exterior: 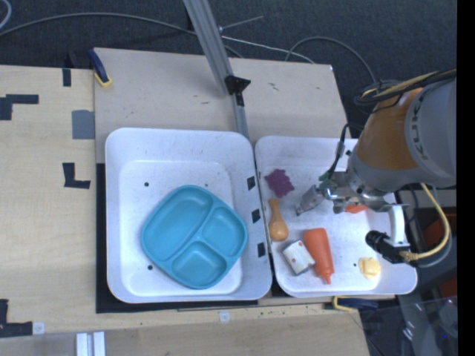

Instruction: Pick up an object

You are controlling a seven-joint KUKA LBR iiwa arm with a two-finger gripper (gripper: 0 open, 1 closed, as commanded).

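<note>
My gripper (320, 207) hangs over the middle of the right bin (386, 286), open, with bare bin floor between its fingers. A purple piece (279, 180) lies to its left near the bin's divider. Below that lies a tan pear-shaped toy (277, 225). An orange carrot (320, 253) and a small white block (297, 258) lie side by side just in front of the gripper. A small yellow piece (369, 267) rests at the front right. A bit of a red-orange object (355, 208) peeks out from under the wrist.
The left bin (119, 221) holds a blue divided plate (194, 236). A grey metal post (211, 35) slants down to the bins' shared back edge. Black cables (415, 254) loop off the arm at the right bin's edge.
</note>
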